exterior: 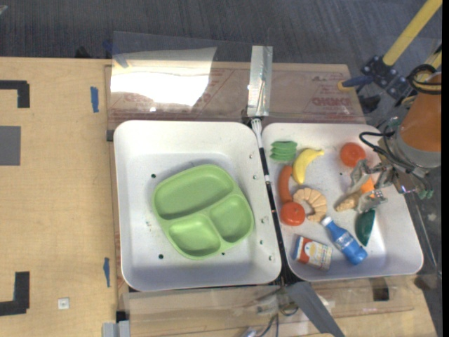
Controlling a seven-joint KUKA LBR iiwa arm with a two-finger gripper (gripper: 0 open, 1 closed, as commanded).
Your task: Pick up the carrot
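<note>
My gripper (pixel 366 177) sits low at three o'clock in the right bin (pixel 403 258), an orange carrot (pixel 367 184) between its fingers, the banana (pixel 307 163) toward nine o'clock and the blue bottle (pixel 345 241) toward seven.

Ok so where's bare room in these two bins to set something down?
Left bin: bare floor rings the green divided plate, widest along its far edge. Right bin: crowded; the only free patches are between the banana and tomato, and the near right corner past the blue bottle.
</note>
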